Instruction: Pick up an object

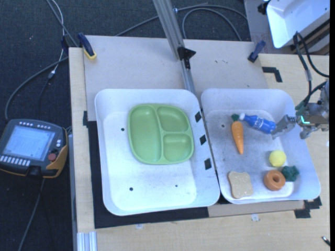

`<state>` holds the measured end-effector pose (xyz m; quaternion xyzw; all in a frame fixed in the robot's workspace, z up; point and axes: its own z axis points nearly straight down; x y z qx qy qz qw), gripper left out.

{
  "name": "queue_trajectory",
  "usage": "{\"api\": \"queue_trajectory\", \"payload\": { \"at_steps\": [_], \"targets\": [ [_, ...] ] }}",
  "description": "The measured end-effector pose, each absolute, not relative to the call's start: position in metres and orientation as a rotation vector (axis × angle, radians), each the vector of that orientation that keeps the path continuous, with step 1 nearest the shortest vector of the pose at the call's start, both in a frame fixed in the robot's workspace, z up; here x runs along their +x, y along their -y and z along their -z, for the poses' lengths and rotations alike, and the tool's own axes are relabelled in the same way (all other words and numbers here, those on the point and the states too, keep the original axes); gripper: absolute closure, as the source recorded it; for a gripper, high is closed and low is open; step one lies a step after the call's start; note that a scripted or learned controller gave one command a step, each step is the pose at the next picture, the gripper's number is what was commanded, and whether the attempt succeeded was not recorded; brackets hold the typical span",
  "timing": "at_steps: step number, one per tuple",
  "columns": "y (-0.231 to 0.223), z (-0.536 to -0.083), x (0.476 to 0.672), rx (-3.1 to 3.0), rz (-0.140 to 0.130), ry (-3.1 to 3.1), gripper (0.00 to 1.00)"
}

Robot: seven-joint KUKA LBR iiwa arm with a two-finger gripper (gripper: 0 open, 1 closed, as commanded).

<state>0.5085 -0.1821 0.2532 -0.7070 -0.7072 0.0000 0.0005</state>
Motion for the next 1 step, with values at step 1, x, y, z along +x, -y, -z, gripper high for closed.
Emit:
{"api": "queue_trajectory", "payload": {
  "at_steps": [1],
  "targets": [
    [0.1821,-0.2535,0.5087,-2.221,0.0,2.222,0.0]
  ]
}}
